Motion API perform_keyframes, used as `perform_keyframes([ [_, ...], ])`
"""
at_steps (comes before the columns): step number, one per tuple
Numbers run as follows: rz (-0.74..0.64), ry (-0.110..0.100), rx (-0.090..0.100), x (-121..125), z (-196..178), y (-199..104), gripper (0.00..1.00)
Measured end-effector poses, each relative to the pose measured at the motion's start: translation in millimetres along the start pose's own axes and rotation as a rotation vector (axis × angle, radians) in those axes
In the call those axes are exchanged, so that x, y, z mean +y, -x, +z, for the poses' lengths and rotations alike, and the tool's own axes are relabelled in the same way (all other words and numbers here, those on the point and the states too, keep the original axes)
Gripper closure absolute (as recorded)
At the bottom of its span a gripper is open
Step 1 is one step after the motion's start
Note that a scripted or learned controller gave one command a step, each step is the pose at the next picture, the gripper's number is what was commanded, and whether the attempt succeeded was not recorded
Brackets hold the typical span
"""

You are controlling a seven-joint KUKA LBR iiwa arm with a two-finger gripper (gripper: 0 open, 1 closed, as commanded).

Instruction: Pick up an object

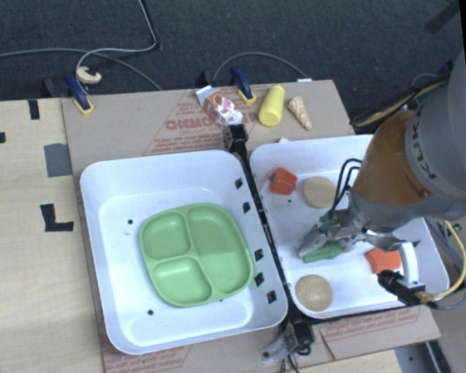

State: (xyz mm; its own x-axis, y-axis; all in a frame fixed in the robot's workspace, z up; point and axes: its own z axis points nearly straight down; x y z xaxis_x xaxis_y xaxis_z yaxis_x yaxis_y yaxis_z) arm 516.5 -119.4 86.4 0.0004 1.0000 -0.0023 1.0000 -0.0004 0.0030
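My gripper (322,236) is low in the right bin (337,146), reaching in from the right under the arm's orange band. It looks open, with its fingertips spread just above a green elongated object (320,254) on the bin floor. The green object touches or nearly touches the fingertips, and it is not lifted. Around it lie a red-orange block (282,182), a tan round piece (318,191), a brown round piece (314,292) and an orange piece (383,260), which the wrist partly hides.
The left bin (110,204) holds a green divided plate (195,253). Beyond the bins on the cardboard lie a yellow bottle (271,106), a small cone (300,113) and a small carton (220,106). A black divider (258,212) separates the bins.
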Motion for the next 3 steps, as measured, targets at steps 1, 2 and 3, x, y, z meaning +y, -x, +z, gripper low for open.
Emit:
perform_keyframes([
  [1, 0.000, 0.000, 0.000, 14.9, 0.2, -15.2, 0.00],
  [2, -0.001, -0.001, 0.000, 14.8, -8.8, -15.7, 1.00],
  [3, -0.002, -0.003, 0.003, 61.0, -98.0, -71.2, 1.00],
])
